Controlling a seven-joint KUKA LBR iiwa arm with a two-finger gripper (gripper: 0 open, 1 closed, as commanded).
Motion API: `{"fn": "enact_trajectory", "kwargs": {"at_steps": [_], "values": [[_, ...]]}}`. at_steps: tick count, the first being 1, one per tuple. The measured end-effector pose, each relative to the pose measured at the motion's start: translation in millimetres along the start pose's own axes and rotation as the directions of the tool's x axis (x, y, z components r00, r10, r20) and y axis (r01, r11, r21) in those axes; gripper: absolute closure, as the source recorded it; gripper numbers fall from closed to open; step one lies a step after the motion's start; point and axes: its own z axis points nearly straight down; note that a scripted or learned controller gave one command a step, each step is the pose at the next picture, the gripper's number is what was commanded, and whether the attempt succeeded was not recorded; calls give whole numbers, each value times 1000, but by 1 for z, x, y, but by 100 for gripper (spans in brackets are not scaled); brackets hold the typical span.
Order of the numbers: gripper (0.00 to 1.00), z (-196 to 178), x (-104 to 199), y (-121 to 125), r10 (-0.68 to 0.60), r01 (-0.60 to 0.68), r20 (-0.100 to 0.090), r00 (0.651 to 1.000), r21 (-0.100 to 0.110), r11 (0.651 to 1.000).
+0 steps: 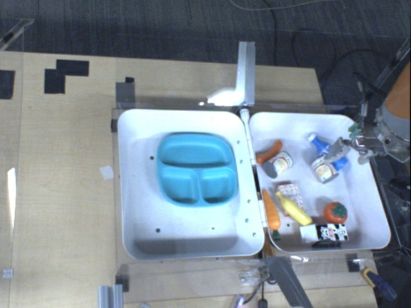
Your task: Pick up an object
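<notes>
While the grey arm reaches in over the far right corner of the right bin (383, 218), its gripper (352, 140) hangs just inside that bin's right wall. Whether anything sits between its tips, or how wide they stand, I cannot tell: the metal parts there blur into one another at this slant.

Nearest to the gripper, just to its left and a little toward the near edge, lies a small white jar (325, 169) tipped on its side, touching a blue object (319, 144) that sits beside it toward the far wall. The jar seems the likeliest target. Its long axis appears to run at a slant from near-left to far-right, roughly pointing back at the gripper, so a grasp would probably want to close across that line.

Farther from the tips, toward the near edge, are a tomato (334, 212) and a black-and-white box (324, 233); well to the left lie a sausage (269, 151), a yellow banana (292, 209) and a carrot (271, 213). A blue sectioned tray (195, 168) rests in the left bin (128, 185).
</notes>
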Motion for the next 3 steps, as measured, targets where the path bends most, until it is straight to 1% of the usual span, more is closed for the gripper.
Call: {"fn": "enact_trajectory", "kwargs": {"at_steps": [1,2,3], "values": [[0,96,-13,17,117,-117,0,993,-2,993],[100,84,-12,19,112,-112,0,994,-8,994],[100,-8,39,14,38,-38,0,999,-3,999]]}}
